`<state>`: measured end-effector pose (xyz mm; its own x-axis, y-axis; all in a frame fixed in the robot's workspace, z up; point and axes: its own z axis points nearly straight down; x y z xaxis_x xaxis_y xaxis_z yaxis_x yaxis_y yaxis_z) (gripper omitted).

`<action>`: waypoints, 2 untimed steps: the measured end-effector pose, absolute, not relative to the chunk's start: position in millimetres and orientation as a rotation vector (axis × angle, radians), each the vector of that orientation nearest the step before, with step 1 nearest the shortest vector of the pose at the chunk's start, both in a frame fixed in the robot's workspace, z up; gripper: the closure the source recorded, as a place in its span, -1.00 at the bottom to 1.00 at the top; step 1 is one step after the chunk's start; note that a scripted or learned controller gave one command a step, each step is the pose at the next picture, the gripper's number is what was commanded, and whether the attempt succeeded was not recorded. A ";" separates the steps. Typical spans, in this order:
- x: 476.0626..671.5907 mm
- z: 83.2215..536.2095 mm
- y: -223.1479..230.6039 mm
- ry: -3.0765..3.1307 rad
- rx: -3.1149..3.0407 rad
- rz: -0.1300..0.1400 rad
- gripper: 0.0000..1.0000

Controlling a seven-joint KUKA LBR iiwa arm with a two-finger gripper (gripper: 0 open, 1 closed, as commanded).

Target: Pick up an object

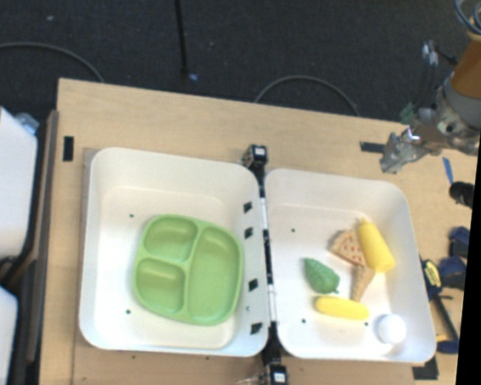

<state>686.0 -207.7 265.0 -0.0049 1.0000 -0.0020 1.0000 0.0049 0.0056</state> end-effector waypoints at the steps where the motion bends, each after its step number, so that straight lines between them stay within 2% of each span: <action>1: 662.8 273.4 -160.7 2.226 2.216 0.001 1.00; 2: 640.3 280.1 -114.5 2.227 2.214 0.003 1.00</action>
